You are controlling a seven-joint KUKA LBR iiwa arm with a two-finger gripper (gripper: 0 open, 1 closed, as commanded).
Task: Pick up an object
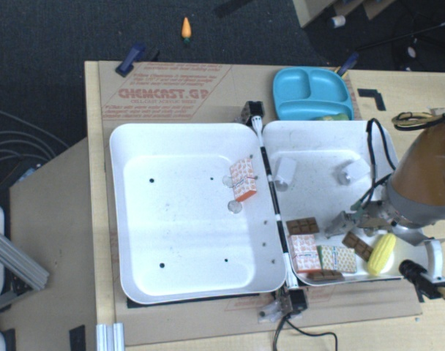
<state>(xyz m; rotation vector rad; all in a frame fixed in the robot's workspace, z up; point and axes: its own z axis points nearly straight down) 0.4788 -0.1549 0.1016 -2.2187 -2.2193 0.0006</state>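
- Gripper (352, 221) sits low in the right bin (318, 134), near the yellow corn (382, 253) and snack packets (321, 258).
- Nothing visibly lifted; fingers' state unclear, so the pick seems undone.

Behind my two bins a blue divided tray (312, 92) sits on the desk (171, 93), whose board carries red lettering. Farther back, a small orange object (186, 28) lies on the dark floor (76, 20).

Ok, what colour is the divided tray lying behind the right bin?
Light blue; the divided tray shows clearly in the camera view.
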